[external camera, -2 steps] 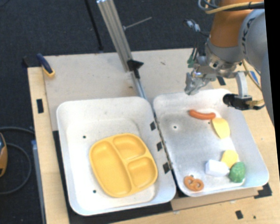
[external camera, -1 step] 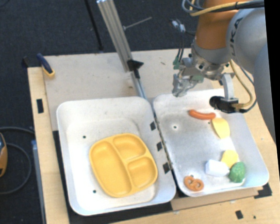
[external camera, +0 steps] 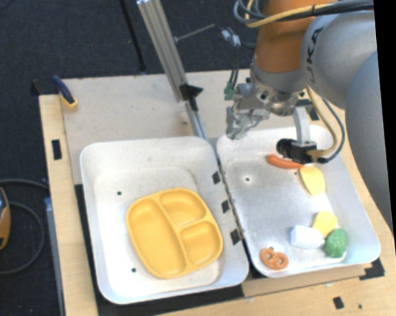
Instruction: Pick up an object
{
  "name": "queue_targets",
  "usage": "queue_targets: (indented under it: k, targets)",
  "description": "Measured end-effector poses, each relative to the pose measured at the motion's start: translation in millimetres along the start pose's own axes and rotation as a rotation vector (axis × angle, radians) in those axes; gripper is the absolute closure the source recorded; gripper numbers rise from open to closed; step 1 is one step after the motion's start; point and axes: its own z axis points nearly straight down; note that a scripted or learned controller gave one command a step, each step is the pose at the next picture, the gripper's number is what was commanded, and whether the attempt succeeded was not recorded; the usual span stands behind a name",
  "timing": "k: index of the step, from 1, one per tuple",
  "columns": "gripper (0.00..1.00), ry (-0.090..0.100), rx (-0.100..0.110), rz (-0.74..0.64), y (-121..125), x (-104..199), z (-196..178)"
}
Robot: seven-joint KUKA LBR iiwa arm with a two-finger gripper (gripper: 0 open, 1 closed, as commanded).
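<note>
Claw (external camera: pixel 240 126) sits over the right bin's (external camera: pixel 271 202) far-left corner; finger state too blurred to tell, nothing visibly held. Carrot-like orange piece (external camera: pixel 281 160) lies just right of it, partly hidden by a black part. Yellow pieces (external camera: pixel 313 179), white block (external camera: pixel 304 236), green lump (external camera: pixel 336 243), pretzel (external camera: pixel 273 258) well below-right. Yellow tray (external camera: pixel 174 231) below-left in left bin (external camera: pixel 105 196).
</note>
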Motion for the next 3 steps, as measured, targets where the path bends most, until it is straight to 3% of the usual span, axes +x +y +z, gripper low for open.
queue_targets:
  k: [2, 3]
  targets:
    - [1.0, -0.002, 0.001, 0.002, -4, 85, 16]
    - [0.0, -0.002, 0.001, 0.004, -4, 84, 15]
